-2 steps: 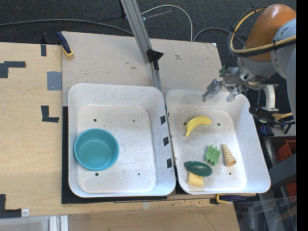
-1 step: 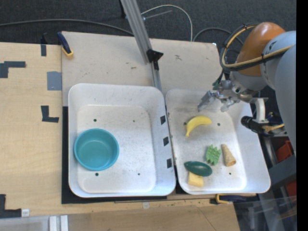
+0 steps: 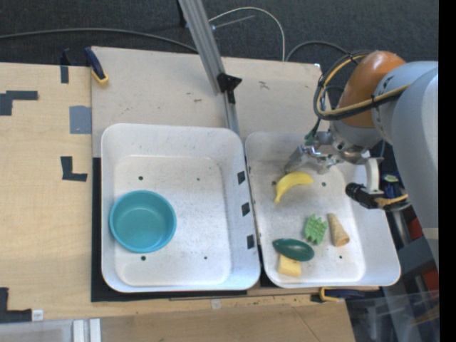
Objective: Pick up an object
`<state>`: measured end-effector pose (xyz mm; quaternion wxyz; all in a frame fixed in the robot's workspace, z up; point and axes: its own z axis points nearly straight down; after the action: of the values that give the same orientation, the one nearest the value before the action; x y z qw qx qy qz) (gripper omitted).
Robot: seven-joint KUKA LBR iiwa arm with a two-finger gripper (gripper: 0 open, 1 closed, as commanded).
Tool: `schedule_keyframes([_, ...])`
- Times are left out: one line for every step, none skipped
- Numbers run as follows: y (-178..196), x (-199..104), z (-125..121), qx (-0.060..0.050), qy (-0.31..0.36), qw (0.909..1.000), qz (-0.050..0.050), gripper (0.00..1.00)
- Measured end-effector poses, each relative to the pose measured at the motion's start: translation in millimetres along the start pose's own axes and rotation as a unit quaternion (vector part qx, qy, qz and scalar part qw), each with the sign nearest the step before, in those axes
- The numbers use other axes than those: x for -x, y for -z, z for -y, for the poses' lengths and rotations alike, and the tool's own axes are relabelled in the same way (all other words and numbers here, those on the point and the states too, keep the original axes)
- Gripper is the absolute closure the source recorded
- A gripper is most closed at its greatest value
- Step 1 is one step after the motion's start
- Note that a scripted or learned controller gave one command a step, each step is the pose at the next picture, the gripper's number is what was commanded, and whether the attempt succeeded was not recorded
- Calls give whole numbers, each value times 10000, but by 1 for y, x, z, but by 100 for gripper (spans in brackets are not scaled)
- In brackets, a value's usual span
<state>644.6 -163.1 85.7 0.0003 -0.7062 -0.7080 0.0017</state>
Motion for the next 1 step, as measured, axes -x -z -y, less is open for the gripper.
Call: schedule_keyframes([13, -1, -1, 9, 8, 10000, 2, 100])
